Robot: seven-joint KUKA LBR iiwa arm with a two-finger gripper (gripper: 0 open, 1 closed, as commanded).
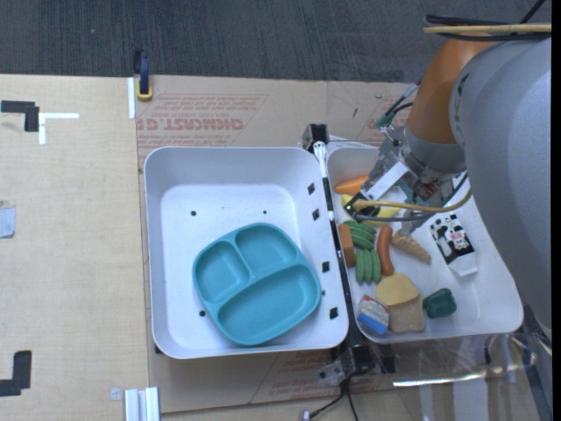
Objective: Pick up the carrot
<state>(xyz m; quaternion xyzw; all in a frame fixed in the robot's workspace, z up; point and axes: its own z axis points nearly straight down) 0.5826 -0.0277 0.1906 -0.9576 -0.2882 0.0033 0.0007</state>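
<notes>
Carrot [351, 184]: orange, tapered, partly hidden, lying in right bin [491, 310] at far-left corner, near divider wall. Gripper [377, 193] just beside it, over toy-food pile; can't tell jaw state or any hold. Left bin [166, 261] holds teal tray [256, 281], margins free around it.

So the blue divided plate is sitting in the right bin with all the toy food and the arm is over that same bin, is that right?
Not quite. The camera view shows the blue divided plate in the left bin, alone. The toy food, including the carrot, is in the right bin, and the arm is over that right bin with its gripper near the carrot.
</notes>
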